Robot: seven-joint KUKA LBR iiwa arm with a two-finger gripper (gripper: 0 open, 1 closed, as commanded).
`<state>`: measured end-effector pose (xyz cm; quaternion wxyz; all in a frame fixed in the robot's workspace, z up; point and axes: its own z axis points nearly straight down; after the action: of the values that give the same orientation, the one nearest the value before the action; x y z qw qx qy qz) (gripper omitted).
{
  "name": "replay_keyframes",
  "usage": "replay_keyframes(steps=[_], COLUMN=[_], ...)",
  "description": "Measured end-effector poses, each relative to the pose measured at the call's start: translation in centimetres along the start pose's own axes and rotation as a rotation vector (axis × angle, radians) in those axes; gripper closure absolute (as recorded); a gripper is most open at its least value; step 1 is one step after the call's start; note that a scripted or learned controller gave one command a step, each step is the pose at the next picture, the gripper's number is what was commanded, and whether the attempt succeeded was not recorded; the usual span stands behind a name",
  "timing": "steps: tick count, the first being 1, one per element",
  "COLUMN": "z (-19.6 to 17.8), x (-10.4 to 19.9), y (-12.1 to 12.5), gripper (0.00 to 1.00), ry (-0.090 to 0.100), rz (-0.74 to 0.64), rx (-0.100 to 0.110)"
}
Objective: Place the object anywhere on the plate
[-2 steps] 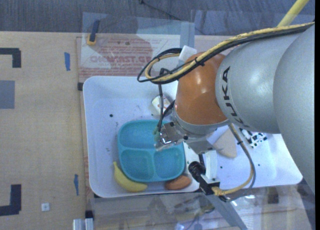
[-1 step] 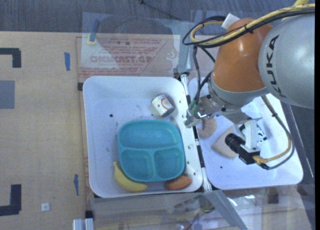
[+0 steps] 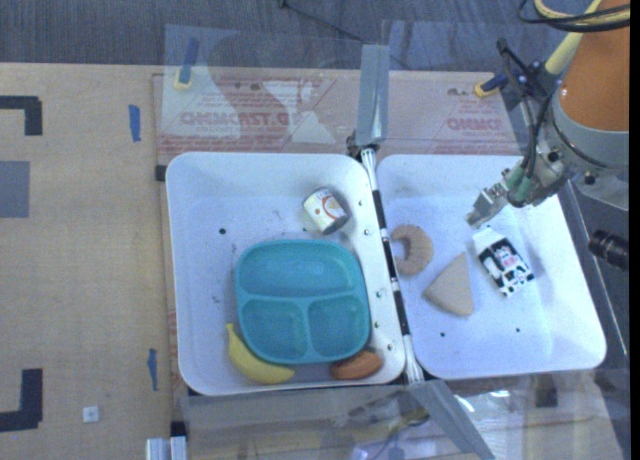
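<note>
faint red mirrored lettering is showing through the clear panel (image 3: 262,113) behind the left bin, and again on the clear panel (image 3: 455,120) behind the right bin; neither is reading clearly. the small black-and-white package (image 3: 503,262) is carrying print too small to read.

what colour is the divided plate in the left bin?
Teal blue, plain, no pattern. The plate shows clearly in the camera view.

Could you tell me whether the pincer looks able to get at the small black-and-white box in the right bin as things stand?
Probably yes: the pincer hangs just above the black-and-white box, which lies flat and apart from the wedge, with nothing covering it.
</note>
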<state>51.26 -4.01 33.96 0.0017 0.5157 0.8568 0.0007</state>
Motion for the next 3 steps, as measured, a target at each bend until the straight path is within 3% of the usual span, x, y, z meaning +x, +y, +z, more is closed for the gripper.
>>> replay_keyframes(steps=[1, 2, 3], z=[9.9, -9.0, 5.0], x=[5.3, 3.0, 5.6], y=[9.5, 6.7, 11.2], gripper=[1.0, 1.0, 1.0], ry=[0.003, 0.0, 0.001], rz=[-0.06, -0.3, -0.177], rx=[0.003, -0.001, -0.001])
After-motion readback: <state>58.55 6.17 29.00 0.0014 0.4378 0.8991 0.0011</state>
